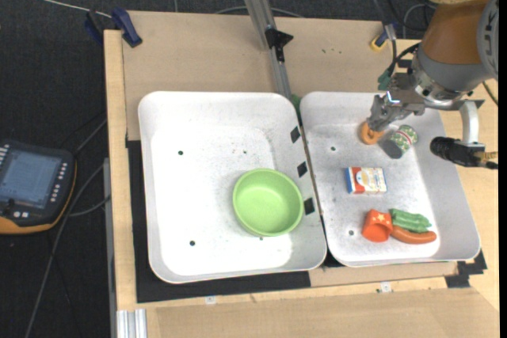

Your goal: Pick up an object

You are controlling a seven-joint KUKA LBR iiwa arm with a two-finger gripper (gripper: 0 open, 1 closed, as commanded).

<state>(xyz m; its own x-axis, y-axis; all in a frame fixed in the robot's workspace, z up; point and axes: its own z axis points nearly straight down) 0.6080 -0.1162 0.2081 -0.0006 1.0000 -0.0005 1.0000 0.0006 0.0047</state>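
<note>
One small orange round piece under pincer in right bin; pincer state unclear.

glossy plastic green bowl; speckled white bins

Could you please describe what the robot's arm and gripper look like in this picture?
The arm is thick and rounded, with an orange band above a grey wrist section. A yellowish cable loops near its top, and dark cables run alongside it. The gripper is a small metallic grey unit with dark parts below the wrist.
</note>
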